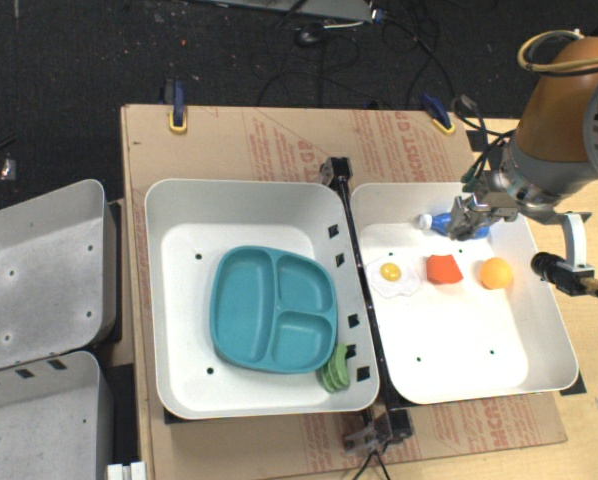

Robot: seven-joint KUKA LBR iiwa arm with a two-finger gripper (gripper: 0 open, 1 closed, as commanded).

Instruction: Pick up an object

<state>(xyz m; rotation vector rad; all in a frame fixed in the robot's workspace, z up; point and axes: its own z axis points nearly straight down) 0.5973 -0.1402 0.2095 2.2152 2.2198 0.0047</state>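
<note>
I've got the end effector (468, 218) low in the right bin (539, 368), right over a small blue bottle (439, 222) lying by the back wall; whether it's gripping, I cannot tell; the red block (443, 269), orange ball (496, 273) and fried egg (392, 275) lie apart nearby, each easy to reach; the teal plate (274, 310) fills the left bin (179, 298).

In the right bin lie four small things. A fried egg toy (391, 273) lies flat near the left wall. Just beside it is an orange-red block (443, 269), then an orange ball (495, 273). Behind them, a blue object with a white tip (437, 222) lies partly hidden.
</note>
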